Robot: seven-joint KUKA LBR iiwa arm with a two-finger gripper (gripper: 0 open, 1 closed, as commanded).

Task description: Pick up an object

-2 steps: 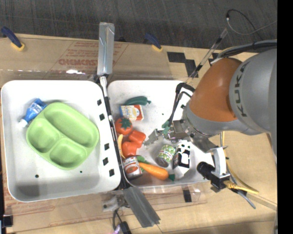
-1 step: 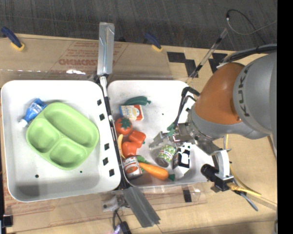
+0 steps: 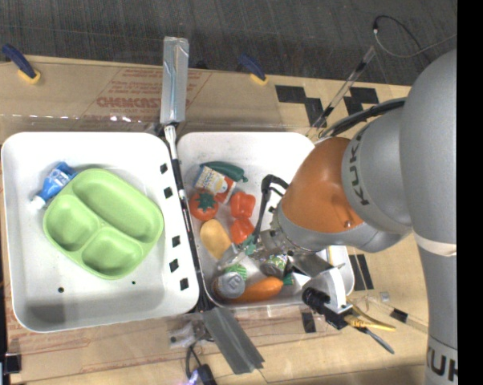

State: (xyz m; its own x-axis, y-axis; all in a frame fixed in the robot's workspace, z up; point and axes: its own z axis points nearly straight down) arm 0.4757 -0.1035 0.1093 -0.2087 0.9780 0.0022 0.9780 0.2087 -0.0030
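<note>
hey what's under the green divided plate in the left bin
A blue and white item pokes out from under the upper-left edge of the green plate. How far it extends beneath, and anything else below, is covered.

Grey arm (image 3: 410,167) bent low, pincer (image 3: 261,255) pointing down

Green divided plate (image 3: 103,222) — left bin (image 3: 25,295).

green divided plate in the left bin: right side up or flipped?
Right side up. The green plate shows three hollow compartments facing the camera, lying in the left bin.
</note>
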